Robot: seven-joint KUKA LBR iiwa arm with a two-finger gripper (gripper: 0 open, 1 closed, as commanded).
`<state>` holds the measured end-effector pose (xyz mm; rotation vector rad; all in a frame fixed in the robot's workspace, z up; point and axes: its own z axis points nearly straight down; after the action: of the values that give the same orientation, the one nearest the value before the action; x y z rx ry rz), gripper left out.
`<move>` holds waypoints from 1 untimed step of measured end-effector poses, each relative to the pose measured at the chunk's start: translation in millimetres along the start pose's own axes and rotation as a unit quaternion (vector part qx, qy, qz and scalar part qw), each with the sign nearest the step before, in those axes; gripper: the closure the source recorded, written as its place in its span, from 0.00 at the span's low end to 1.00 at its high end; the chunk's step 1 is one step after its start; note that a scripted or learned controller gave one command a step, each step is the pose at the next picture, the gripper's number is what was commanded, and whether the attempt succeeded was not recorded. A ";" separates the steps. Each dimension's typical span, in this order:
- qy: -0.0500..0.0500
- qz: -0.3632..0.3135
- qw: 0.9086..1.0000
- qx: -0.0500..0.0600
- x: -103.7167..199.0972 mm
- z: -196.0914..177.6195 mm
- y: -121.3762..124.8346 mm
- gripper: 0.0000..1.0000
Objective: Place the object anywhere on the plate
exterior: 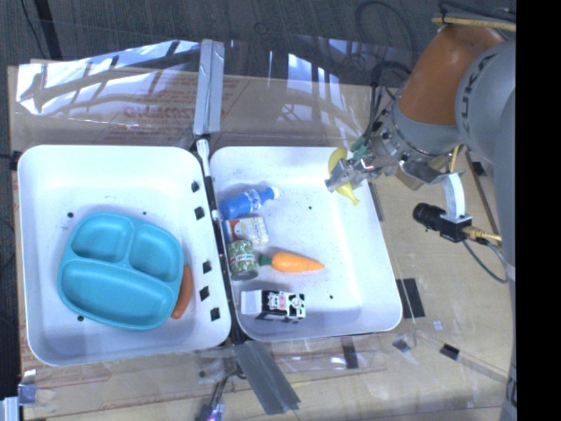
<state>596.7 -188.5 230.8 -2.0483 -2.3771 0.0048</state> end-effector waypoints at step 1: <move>0.000 -0.066 0.998 0.000 105.1 -15.2 34.0 1.00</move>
<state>614.9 -79.5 246.0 -1.8869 -2.5076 0.0050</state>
